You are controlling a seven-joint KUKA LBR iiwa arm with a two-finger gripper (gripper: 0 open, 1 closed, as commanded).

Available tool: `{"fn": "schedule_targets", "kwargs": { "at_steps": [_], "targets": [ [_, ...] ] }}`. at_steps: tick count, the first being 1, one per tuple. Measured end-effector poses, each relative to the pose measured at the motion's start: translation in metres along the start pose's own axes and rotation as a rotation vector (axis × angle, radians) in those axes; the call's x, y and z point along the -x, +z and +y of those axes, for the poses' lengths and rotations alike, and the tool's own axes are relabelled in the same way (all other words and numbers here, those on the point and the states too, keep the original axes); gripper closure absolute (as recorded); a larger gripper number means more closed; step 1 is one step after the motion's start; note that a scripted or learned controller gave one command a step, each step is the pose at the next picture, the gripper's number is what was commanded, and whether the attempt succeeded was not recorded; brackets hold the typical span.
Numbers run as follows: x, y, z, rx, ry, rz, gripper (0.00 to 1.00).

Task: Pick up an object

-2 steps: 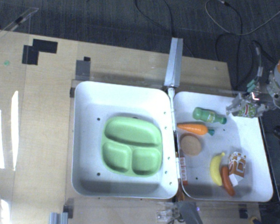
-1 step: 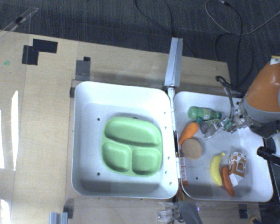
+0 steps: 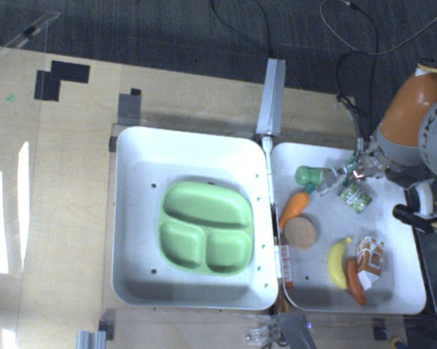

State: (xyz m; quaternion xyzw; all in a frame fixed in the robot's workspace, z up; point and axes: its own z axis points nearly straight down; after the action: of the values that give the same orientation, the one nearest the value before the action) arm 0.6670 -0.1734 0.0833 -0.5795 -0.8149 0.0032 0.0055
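Observation:
The right bin (image 3: 413, 297) holds several objects. A green bottle (image 3: 310, 175) lies at its back left, with an orange carrot (image 3: 295, 205) just in front of it and a round brown object (image 3: 301, 232) below that. A green-and-white packet (image 3: 355, 197) lies at the back middle. Toward the front are a yellow banana (image 3: 337, 264), a red sausage (image 3: 356, 284) and an orange-and-white packet (image 3: 371, 257). My gripper (image 3: 353, 173) hangs at the back of the right bin, between the green bottle and the green-and-white packet and just above them.
The left bin (image 3: 132, 200) holds a green divided tray (image 3: 206, 226). A metal bar (image 3: 271, 98) stands behind the joint between the bins. The arm's grey and orange wrist (image 3: 417, 119) covers the right bin's back right corner. Cables lie on the dark floor behind.

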Motion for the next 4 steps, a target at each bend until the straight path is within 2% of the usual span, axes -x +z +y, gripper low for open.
{"fn": "schedule_targets", "kwargs": {
  "at_steps": [1,2,3,4],
  "targets": [
    [-0.001,-0.011,0.001,-0.004,-0.005,0.001,1.0],
    [-0.001,-0.011,0.001,-0.003,-0.006,0.001,0.0],
    [0.015,-0.005,-0.054,0.015,0.038,-0.007,0.0],
    [0.015,-0.016,-0.052,0.021,0.036,-0.01,1.0]
  ]
}}
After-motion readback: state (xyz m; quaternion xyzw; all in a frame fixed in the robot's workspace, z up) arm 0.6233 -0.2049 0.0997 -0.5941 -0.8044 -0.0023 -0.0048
